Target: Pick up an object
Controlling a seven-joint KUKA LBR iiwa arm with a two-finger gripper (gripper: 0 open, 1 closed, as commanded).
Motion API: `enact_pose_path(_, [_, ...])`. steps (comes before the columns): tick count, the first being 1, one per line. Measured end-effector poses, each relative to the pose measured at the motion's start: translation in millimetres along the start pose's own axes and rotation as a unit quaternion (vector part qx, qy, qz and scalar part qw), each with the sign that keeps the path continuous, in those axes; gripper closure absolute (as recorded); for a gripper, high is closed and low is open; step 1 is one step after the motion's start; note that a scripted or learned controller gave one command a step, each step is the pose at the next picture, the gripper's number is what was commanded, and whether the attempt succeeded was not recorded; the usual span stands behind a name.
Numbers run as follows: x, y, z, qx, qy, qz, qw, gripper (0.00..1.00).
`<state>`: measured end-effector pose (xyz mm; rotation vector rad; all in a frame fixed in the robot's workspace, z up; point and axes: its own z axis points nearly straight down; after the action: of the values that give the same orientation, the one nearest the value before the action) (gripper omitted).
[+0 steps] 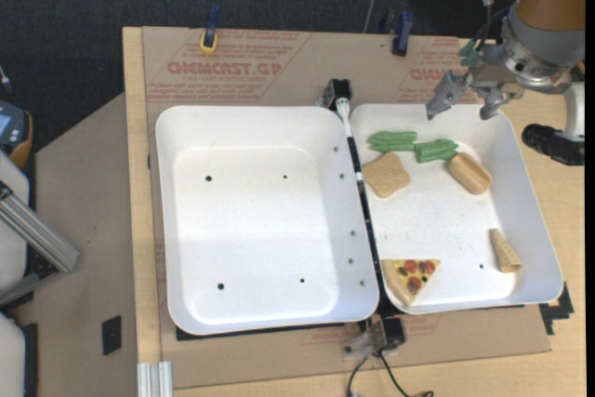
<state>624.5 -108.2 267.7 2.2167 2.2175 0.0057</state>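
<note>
The pincer (466, 98) hangs over the far edge of the right bin (535, 228) with its two fingers spread wide, holding and touching nothing. Below it in that bin lie two green pieces (414, 145), a toast slice (386, 174), a bread roll (469, 173) and a pizza slice (412, 277).

You're looking at smooth, slightly glossy white plastic bins (251, 228), sitting on a matt brown cardboard sheet (279, 60); gripper (468, 99) looking metallic grey.
</note>
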Motion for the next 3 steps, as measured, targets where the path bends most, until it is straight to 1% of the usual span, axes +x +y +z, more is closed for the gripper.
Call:
enact_pose_path(1, [5,-5,-41,0.0,0.0,-0.001,1.0,0.0])
enact_pose_path(2, [54,-78,-79,0.003,0.002,-0.002,1.0,0.0])
enact_pose_path(3, [100,-111,-144,-0.001,0.002,-0.003,1.0,0.0])
